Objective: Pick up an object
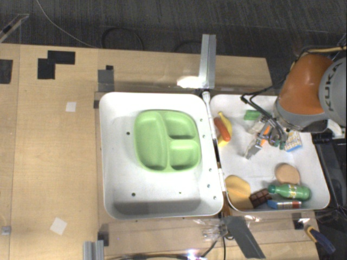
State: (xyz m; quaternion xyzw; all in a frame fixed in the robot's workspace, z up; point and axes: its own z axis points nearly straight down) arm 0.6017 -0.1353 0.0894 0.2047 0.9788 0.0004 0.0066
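My gripper hangs over the middle of the right bin, reaching in from the right below the orange wrist band. It is open, with only bare white bin floor between its fingers. An orange and yellow toy food piece lies to its left by the bin's wall. A small green piece sits just above it. Behind the wrist lies a blue and white packet. At the bin's front are a tan disc, a yellow-brown round piece, a green bottle, a brown block and a red and blue pen.
The left bin holds a green divided plate. A metal post stands behind the wall between the bins. Wooden bench surface stretches to the left.
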